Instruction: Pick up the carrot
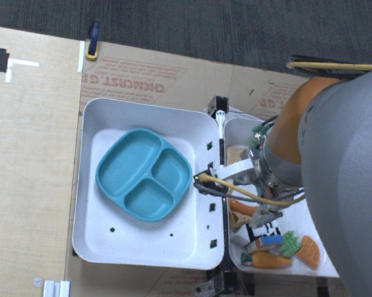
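The carrot (309,252) looks to be the orange wedge with a green leafy top, lying at the near right of the right bin (238,126). My gripper (258,224) hangs low over the middle of that bin, just left of the carrot, under the grey arm and its orange band (292,125). Nothing can be made out in its grasp. A thin orange-red piece (240,205) lies right beside the gripper's left side. The arm hides most of the right bin.
The left bin (85,233) holds a blue divided plate (144,174). Near the gripper lie a rounded orange item (270,260) and a small blue piece (271,241). A yellow cable (235,187) crosses the wall between the bins.
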Available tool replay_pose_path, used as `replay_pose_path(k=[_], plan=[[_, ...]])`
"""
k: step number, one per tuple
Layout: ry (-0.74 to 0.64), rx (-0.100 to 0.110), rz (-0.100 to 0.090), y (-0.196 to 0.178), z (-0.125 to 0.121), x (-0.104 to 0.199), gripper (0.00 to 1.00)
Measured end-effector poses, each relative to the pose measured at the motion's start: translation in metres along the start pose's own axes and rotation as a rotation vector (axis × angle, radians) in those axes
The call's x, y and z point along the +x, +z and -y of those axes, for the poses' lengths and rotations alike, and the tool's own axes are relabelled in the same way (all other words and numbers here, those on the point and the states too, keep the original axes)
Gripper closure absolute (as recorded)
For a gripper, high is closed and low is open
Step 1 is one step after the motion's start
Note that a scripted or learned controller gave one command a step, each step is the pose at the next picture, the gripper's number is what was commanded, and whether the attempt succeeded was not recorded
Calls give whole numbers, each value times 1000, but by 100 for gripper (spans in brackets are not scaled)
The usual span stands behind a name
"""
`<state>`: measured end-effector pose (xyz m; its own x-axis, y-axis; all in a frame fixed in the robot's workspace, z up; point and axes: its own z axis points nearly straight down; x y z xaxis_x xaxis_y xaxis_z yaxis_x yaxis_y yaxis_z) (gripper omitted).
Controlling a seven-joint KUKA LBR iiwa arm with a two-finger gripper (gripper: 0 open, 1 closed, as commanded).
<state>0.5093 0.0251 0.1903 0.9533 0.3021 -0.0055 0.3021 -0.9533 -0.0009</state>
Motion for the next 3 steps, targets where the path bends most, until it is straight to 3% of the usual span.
replay_pose_path(k=[1,2,3], plan=[[-11,2,5,-8,0,0,100],[-153,-3,-4,-169,-38,-24,100],[-157,-3,-3,-169,-37,-24,0]])
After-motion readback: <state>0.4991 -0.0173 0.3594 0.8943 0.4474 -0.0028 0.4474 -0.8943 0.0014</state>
